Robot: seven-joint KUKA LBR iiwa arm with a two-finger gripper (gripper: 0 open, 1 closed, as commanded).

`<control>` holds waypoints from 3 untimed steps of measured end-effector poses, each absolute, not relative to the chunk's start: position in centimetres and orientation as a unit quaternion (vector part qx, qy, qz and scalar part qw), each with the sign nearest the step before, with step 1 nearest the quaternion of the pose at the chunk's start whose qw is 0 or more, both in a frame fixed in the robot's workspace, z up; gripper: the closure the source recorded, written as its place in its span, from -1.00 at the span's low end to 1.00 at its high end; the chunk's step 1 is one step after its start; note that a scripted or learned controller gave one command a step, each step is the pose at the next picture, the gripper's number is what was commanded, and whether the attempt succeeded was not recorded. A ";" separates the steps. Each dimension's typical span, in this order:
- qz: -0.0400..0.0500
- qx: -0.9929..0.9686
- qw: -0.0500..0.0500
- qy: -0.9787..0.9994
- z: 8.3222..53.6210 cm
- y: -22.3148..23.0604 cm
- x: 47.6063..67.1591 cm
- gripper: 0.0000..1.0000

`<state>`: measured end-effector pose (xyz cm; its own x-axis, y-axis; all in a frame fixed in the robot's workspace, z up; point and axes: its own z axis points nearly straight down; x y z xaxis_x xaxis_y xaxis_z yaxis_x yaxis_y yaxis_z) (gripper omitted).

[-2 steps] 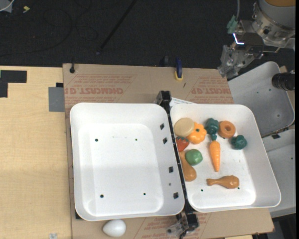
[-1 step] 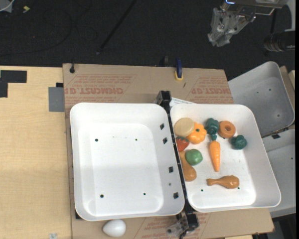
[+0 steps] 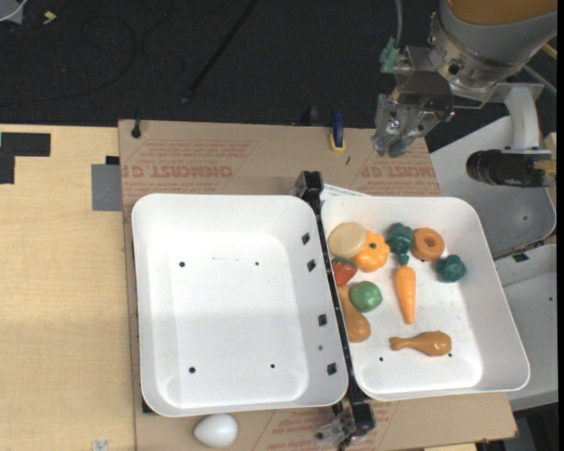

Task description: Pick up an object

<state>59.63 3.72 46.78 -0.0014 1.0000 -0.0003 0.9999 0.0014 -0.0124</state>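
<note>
Arm: the grey arm is reaching in from the right and hanging high over the back of the bench.
Claw: the gripper (image 3: 395, 139) is pointing down above the brown board, behind the right bin (image 3: 493, 346). Nothing is sitting between its tips. I cannot tell if it is open or closed.
Toys: the toy food is lying in the right bin. A carrot (image 3: 406, 292), a drumstick (image 3: 423, 344), a donut (image 3: 428, 243), an orange pumpkin (image 3: 372, 251) and a round bun (image 3: 347, 241) are sitting near each other.
Left bin: the left bin (image 3: 160, 252) is sitting just beside the right one.
Egg: a white egg (image 3: 215, 429) is lying on the board in front of the left bin.
</note>
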 end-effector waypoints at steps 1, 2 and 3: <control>-0.002 -0.706 -0.001 -0.708 54.1 7.7 62.8 1.00; 0.006 -0.708 0.004 -0.706 45.2 7.3 60.1 1.00; -0.003 -0.705 -0.002 -0.709 54.2 13.0 64.4 1.00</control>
